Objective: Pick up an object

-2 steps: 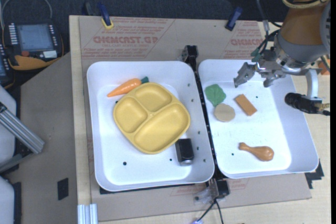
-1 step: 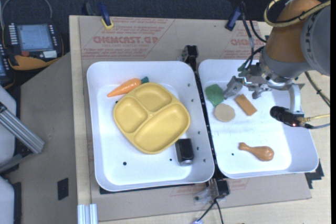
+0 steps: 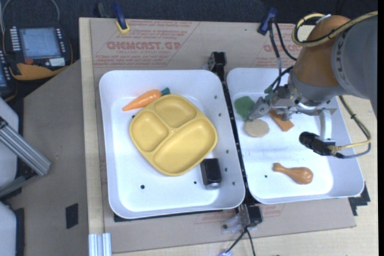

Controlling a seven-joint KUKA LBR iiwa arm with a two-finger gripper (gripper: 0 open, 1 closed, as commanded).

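My gripper [image 3: 268, 108] hangs low over the upper middle of the right bin [image 3: 345, 186], with the grey and orange arm reaching in from the right. A flat beige disc [image 3: 257, 128] lies just below and to the left of it. A small orange block [image 3: 283, 123] rests right beside the gripper, partly under it. A green piece [image 3: 244, 106] sits to its left, near the bin's left wall. Toward the front of this bin lies a tan drumstick [image 3: 295, 172].
The left bin [image 3: 114, 147] holds a yellow divided plate [image 3: 174, 135], an orange carrot [image 3: 141, 99] at the plate's upper left and a small black box [image 3: 210, 172] at its lower right. A black part with a cable [image 3: 317, 143] hangs over the right bin.
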